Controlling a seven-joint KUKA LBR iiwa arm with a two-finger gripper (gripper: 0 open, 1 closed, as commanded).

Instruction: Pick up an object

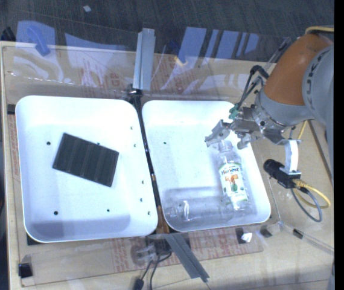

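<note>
A clear plastic bottle with a white, orange and green label (233, 181) lies in the right bin (178, 116), along its right side, cap end pointing to the back. My gripper (226, 139) hangs over that cap end, open, one finger on each side of the bottle's neck. Nothing is held between the fingers. A second clear bottle (199, 207) lies on its side along the right bin's front wall. A dark grey flat rectangular pad (86, 159) lies tilted in the middle of the left bin (33, 113).
The two bins meet at a narrow divider (148, 162). A metal bracket (143, 59) stands behind the bins. A black connector with a yellow cable (293, 183) hangs outside the right bin's right wall. The arm's orange band (289, 65) is at the upper right.
</note>
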